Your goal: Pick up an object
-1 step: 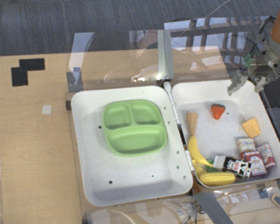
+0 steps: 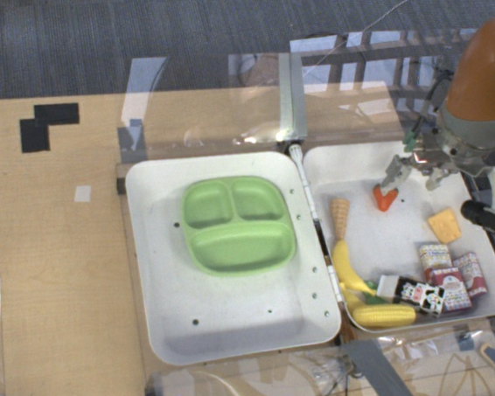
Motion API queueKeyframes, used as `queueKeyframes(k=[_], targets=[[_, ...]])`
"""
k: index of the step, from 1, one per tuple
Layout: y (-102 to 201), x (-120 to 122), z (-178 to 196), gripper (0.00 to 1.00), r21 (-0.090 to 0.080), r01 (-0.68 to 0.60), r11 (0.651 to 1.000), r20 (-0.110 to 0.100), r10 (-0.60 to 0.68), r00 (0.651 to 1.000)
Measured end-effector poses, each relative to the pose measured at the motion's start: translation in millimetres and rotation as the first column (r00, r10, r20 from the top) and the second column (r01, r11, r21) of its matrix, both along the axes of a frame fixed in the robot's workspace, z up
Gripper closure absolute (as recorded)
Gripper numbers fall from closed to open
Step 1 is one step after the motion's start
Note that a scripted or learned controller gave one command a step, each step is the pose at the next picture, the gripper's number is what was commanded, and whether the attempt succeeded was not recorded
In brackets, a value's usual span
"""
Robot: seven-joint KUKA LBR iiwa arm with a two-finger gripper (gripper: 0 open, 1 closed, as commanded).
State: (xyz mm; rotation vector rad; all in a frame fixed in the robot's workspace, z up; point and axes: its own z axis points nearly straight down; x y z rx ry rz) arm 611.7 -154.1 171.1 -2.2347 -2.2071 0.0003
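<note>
On the bench (image 2: 51,257), two shallow white bins sit side by side. At the right, the grey arm (image 2: 483,98) with its orange band enters from the upper corner and bends down and leftward over the far part of the right bin (image 2: 350,169). Its gripper (image 2: 412,174) hangs there with the jaws spread open: one finger (image 2: 396,171) reaches left toward a small orange-red piece (image 2: 385,197), its tip just above and apparently touching that piece; the other finger (image 2: 438,174) lies well to the right. The piece is not between the jaws.

Left bin (image 2: 163,316): a green divided plate (image 2: 237,223), lying flat near the middle.

Right bin, contents by size: a banana (image 2: 349,272) along the left wall; a yellow corn cob (image 2: 383,316) at the near edge; a cluster of small red-and-white cartons (image 2: 454,281) in the near right corner; a black-and-white patterned carton (image 2: 420,296) just beside the corn; an ice-cream cone (image 2: 342,215) near the left wall; a tan cracker-like square (image 2: 445,226) toward the right wall; and the orange-red piece in the far middle.
</note>
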Motion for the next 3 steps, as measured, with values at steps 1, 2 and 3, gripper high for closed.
queueKeyframes(k=[1,2,3], targets=[[0,18,-82,0.00,-0.003,-0.081,0.997,0.011,0.081,0.997],[2,20,-71,1.00,0.000,-0.081,0.997,0.015,0.081,0.997],[3,21,-60,1.00,0.000,-0.082,0.997,0.018,0.082,0.997]])
